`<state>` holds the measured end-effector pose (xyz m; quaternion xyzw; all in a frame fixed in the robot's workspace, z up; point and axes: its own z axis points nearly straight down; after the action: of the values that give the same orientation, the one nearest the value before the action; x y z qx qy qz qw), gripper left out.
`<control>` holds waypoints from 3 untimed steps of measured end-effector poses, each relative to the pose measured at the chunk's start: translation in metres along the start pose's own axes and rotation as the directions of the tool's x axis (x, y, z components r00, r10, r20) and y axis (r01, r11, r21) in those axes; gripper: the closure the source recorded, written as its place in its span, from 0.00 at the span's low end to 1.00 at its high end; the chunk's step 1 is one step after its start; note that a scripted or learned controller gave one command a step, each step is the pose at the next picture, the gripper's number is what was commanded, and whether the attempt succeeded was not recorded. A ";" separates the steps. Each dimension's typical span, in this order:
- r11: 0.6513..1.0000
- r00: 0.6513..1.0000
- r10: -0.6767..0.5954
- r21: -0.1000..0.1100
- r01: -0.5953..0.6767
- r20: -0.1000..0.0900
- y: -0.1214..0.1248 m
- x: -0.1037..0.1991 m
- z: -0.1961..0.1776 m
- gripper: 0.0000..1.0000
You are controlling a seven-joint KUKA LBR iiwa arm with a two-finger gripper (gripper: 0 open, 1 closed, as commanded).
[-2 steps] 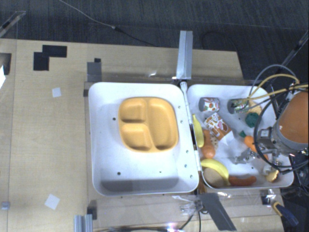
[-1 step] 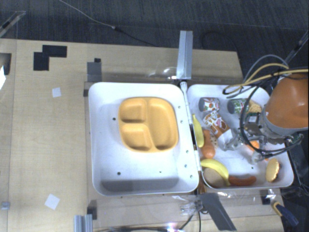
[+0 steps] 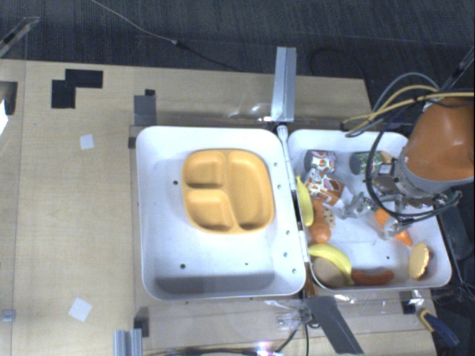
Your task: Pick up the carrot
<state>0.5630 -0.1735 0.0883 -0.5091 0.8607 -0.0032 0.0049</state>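
So the left bin just has the yellow divided tray sitting in it, while the right bin is pretty crowded, with the arm reaching in over its right side. Its gripper is down right at the carrot, which is orange, lying near the right wall and mostly under the wrist and cables, so I honestly can't tell how the gripper is set. Around it: a banana, a sausage, a printed can, and a small bun just below the carrot.
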 end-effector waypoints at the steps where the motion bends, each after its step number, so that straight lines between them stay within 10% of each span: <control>1: 1.000 1.000 0.002 0.010 -0.002 0.005 -0.003 -0.002 -0.014 1.00; 2: 1.000 1.000 0.001 0.009 -0.002 0.005 -0.003 -0.002 -0.014 0.00; 3: 0.993 0.993 0.115 0.002 -0.115 0.002 0.010 0.015 -0.001 0.00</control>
<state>0.5473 -0.1817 0.0888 -0.4588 0.8885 -0.0034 0.0063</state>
